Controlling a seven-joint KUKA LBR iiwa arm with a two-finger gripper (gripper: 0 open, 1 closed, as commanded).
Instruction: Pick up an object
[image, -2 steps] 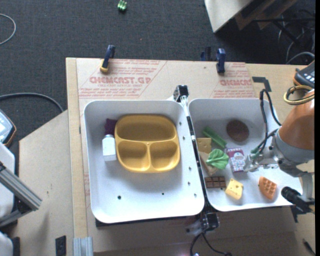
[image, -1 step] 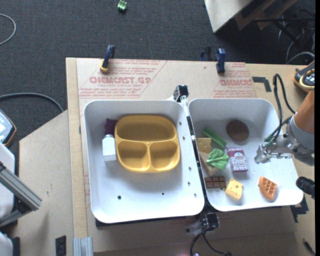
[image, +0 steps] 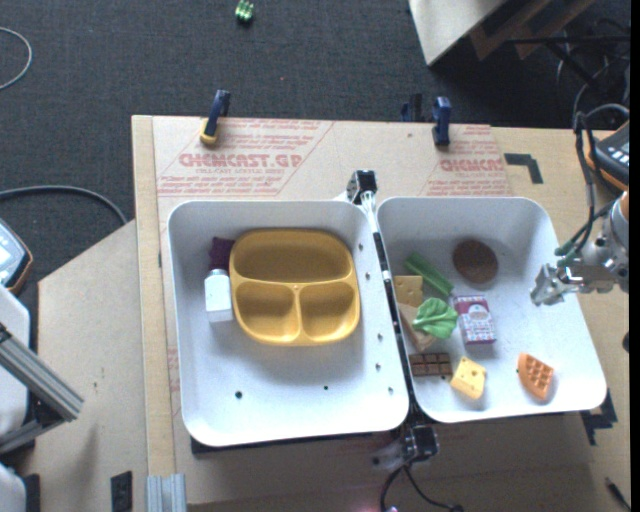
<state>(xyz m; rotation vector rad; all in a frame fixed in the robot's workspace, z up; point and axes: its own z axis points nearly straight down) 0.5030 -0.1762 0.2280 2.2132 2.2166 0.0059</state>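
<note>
Toy objects — brown cookie (image: 475, 261), waffle (image: 536, 376) — lie in right bin (image: 520, 215); tool (image: 548, 287) hovers over its right rim, nothing gripped, opening: cannot tell

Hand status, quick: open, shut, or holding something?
Hand: cannot be told from this view; it sits at the right edge of the right shallow white bin, nothing visibly held.

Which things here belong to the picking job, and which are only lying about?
For the job: gripper; brown cookie; red carton; orange waffle; cheese wedge.

Lying about: blue clamps; yellow tray; cable.
</note>
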